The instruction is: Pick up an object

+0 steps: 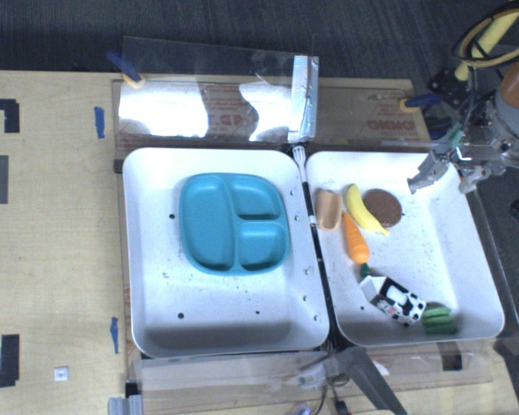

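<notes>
The right bin [467,258] holds a yellow banana [363,207], a brown round disc [385,206], a tan block [328,207], an orange carrot [355,239], a black-and-white cow toy [398,300] and a green piece [438,318]. My gripper [446,175] hangs over the bin's far right corner, to the right of the brown disc. Its two fingers stand apart, so it is open, and nothing is between them.
A blue divided plate [235,223] lies in the left bin [156,301]. A clear plastic sheet and a metal bracket [301,102] stand behind the bins. Yellow cables [493,33] loop above the arm at the upper right.
</notes>
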`<state>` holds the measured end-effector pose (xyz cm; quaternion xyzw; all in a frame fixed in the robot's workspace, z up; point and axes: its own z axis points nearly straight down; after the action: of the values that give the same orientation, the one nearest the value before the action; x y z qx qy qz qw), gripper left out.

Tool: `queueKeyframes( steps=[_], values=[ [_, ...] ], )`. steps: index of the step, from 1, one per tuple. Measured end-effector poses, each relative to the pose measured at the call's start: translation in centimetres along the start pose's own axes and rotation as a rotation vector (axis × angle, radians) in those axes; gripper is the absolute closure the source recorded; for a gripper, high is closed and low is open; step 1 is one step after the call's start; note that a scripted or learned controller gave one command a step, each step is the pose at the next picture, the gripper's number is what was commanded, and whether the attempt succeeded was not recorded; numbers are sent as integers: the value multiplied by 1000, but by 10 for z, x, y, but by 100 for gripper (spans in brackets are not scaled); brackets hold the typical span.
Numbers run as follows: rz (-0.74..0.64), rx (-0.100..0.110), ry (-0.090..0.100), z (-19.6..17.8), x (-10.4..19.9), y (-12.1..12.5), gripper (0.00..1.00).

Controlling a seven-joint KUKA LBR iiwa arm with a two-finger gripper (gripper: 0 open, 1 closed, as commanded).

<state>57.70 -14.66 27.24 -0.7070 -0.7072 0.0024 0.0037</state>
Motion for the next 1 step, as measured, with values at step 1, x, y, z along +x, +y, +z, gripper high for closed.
queueKeyframes(
  steps=[1],
  values=[
    [-96, 8, 1, 125, 46, 35, 0]
  ],
)
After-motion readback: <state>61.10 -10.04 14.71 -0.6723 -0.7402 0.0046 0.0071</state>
